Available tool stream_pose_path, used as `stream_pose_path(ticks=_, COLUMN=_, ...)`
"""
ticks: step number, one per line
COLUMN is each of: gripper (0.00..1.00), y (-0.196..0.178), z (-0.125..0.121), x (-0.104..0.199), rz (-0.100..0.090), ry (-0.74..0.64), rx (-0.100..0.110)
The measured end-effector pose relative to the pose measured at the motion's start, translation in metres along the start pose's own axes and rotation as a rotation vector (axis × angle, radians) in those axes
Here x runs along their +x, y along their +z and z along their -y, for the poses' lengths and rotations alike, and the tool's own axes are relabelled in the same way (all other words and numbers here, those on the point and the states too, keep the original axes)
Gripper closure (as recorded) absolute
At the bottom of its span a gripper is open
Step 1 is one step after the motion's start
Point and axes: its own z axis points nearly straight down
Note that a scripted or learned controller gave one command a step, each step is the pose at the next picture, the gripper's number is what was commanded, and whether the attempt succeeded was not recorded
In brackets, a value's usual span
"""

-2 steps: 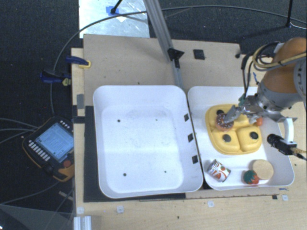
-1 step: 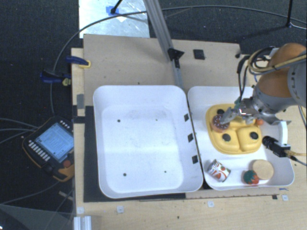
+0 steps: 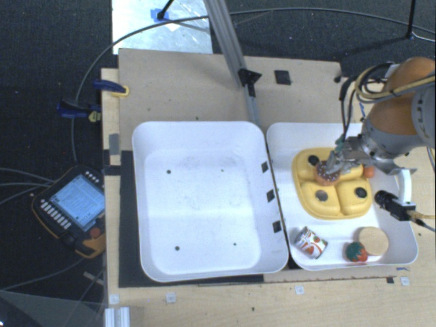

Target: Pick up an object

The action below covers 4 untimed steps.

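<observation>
The likeliest target is the yellow moulded toy (image 3: 332, 184), a broad rounded piece with dark button-like spots, lying in the upper middle of the right bin (image 3: 283, 182). The gripper (image 3: 329, 170) is down on it near the toy's centre, with a small brownish patch at the point where the tip meets the yellow surface. What that patch is cannot be determined. How the gripper is set at the tip cannot be told from this angle; nothing is shown clearly clamped.

Judgement on step: the arm (image 3: 398, 121), entering from 3 o'clock, appears to be at the descent or grasp stage over the toy, with no lift evident, since the toy sits flat on the bin floor.

Other contents of the right bin: a small red-and-white can (image 3: 310, 242) at 7 o'clock from the toy, on its side; a green-and-red ball-like item (image 3: 355, 251) at 5 o'clock; and a tan round disc (image 3: 372, 240) just beside that item, possibly touching. The left bin (image 3: 146, 182) lies at 9 o'clock.

Next move, as assessed: a firm closure is needed on a narrow feature of the toy, as its wide smooth body offers little to pinch, followed by a straight vertical lift.
</observation>
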Motion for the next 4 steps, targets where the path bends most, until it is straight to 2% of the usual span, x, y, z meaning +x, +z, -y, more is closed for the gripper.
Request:
stream_pose_path(ticks=1, gripper=1.00, y=-0.046, z=-0.002, x=0.006, rz=0.001, ry=0.001, rx=0.011)
stream_pose_path(ticks=2, gripper=1.00, y=-0.082, z=-0.004, x=0.006, rz=0.001, ry=0.001, rx=0.011)
stream_pose_path(ticks=4, gripper=1.00, y=-0.103, z=0.024, x=0.113, rz=-0.003, ry=-0.004, rx=0.016)
